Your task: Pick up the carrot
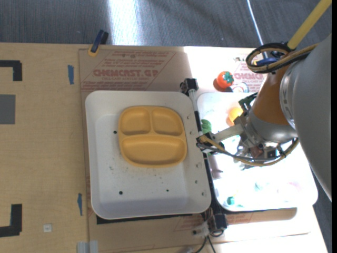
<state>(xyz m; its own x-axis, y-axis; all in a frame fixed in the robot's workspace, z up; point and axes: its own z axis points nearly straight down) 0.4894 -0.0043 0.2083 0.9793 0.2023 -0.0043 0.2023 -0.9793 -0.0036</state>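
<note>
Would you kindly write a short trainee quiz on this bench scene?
1. True or false: the yellow divided plate lies in the left bin.
2. How many compartments does the plate have? A two, B three, C five.
3. Fill in: the arm reaches over the ___ bin.
Key: 1 true; 2 B; 3 right.

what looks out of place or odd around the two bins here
One thing stands out: a red-orange toy with a green top sits on the bench just beyond the right bin instead of inside it. The yellow divided plate lies flat and centred in the left bin.
</note>
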